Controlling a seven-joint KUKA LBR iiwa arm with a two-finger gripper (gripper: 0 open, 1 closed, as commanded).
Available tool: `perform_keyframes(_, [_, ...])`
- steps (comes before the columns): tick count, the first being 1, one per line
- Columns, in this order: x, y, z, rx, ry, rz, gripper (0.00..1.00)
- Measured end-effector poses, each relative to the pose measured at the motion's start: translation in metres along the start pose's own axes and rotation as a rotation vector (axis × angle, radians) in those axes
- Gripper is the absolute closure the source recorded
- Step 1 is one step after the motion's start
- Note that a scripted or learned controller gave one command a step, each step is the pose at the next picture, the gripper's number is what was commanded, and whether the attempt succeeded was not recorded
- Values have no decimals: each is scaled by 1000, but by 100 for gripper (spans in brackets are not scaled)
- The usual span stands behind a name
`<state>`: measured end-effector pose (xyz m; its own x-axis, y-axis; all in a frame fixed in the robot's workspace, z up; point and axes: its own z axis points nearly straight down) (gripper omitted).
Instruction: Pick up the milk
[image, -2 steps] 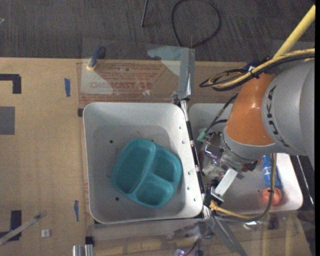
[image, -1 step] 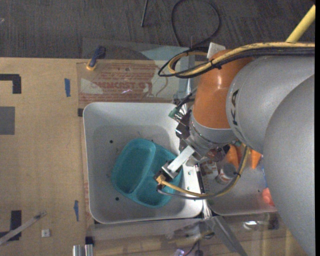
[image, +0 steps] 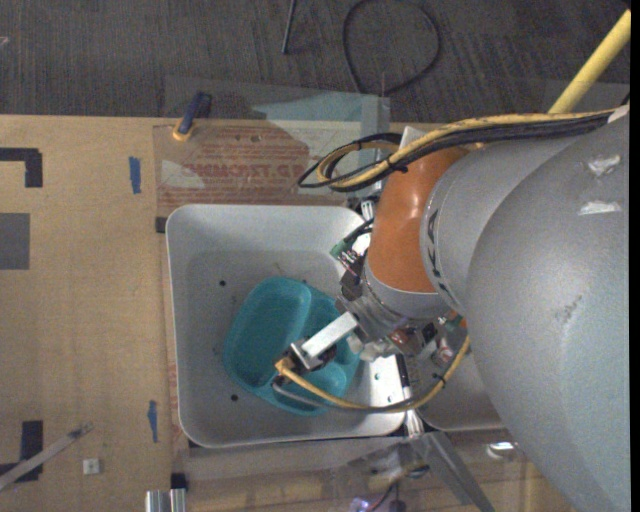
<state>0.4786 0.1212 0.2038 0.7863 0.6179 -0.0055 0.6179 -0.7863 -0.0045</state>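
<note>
One white bin (image: 200, 300) is all you can read clearly, and the teal bowl (image: 265, 335) lying in its middle is your best landmark. Up and to the right of the bowl, by the bin's far right corner, a small green-and-white thing (image: 343, 247) pokes out from under the arm (image: 520, 300). So little of it is exposed that you cannot tell whether it is the milk, which way it points or how its long axis runs. The arm comes in from the right of the bowl, its orange band (image: 395, 235) up and to the right of the bowl's rim. Its grey bulk covers everything further right, including most of the bin's right wall. The gripper (image: 372, 348) hangs at the bowl's right edge, but the wrist sits over it from this angle, so you cannot tell whether it is parted, closed or clamped on anything. Below and right of the bowl, a pale strip at the arm's lower edge may be the second bin's rim, though it is too cut off to be sure. Left of the bowl, past the bin wall, the wooden bench (image: 80, 300) carries strips of blue tape (image: 135, 175). Above the bowl, past the bin's far wall, a blue-handled clamp (image: 192, 113) sits at the bench edge and a black cable (image: 390, 45) loops on the dark floor.
</note>
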Motion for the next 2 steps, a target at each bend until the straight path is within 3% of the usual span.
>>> perform_keyframes(1, [-43,55,-25,-3,4,361,100])
perform_keyframes(2, [12,40,-63,-4,6,293,100])
